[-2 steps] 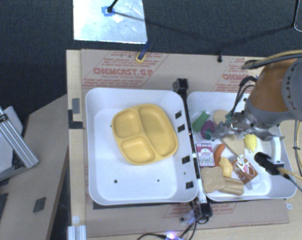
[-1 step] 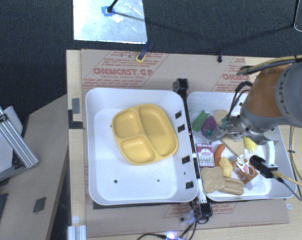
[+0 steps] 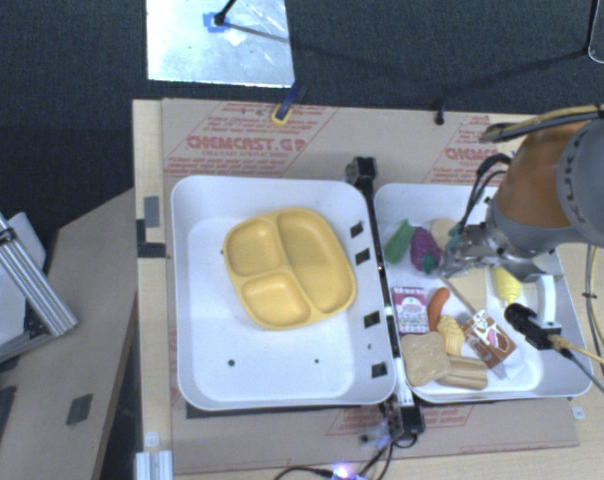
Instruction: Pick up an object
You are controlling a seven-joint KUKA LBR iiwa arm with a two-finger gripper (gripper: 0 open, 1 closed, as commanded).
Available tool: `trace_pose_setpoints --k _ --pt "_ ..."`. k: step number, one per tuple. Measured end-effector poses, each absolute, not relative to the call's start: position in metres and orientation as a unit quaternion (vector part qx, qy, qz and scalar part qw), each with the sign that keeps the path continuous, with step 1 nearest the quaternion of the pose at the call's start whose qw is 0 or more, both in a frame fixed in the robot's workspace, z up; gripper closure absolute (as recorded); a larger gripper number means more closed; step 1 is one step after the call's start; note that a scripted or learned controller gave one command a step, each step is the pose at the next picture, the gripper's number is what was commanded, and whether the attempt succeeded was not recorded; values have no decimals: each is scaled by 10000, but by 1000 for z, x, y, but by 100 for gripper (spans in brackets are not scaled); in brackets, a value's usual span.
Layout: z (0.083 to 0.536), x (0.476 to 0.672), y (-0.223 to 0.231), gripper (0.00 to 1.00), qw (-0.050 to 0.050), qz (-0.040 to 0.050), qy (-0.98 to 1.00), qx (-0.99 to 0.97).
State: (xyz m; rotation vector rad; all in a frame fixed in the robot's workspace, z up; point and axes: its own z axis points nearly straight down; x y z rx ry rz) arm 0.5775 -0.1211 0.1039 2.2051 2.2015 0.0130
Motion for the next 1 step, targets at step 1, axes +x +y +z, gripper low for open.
trace_pose_setpoints --k 1 --pt "168 577 -122 100 33 22 7083 7059"
